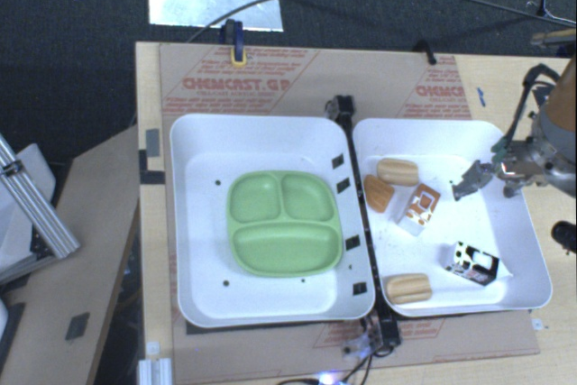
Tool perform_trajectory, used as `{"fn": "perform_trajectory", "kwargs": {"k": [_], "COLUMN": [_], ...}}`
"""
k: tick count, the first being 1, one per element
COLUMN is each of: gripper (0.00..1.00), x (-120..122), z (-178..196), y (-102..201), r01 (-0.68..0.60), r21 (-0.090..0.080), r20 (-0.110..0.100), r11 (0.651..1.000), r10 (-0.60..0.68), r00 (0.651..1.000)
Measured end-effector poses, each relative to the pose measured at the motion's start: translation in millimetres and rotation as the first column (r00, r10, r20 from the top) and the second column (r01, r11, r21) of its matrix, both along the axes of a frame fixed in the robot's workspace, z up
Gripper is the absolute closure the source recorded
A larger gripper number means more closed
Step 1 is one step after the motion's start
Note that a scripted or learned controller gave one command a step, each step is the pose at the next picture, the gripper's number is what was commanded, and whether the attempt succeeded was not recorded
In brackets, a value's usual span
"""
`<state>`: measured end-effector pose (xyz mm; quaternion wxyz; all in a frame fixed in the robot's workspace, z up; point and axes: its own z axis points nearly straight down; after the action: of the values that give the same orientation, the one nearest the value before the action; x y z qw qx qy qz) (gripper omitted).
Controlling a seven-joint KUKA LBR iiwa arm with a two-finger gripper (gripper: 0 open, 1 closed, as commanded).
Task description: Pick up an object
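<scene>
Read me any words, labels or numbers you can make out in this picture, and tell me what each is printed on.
"CHEMCAST GP": red print on the brown sheet behind the left bin.
Red print at the sheet's right corner: too blurred to read.
Small orange-and-white carton: markings too small to read.
Black-and-white packet: nothing legible.

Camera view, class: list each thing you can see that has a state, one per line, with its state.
green divided plate: flat in the left bin, compartments bare
three bread pieces: loose in the right bin
small orange and white carton: lying flat
black and white box: lying flat, tilted
gripper: above the right bin, holding nothing visible
</scene>
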<state>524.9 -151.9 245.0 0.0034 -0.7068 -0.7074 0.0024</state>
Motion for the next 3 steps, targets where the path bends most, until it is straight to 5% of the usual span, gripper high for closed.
{"fn": "perform_trajectory", "kwargs": {"k": [1,3], "gripper": [0.00,0.00], "x": [2.2,2.9], "z": [5.1,-118.8], "y": [0.3,0.7], "r01": [-0.003,0.000], "r21": [-0.002,0.000], "r20": [0.010,0.006], "r11": [1.000,1.000], "r10": [0.003,0.000], "r00": [1.000,1.000]}}
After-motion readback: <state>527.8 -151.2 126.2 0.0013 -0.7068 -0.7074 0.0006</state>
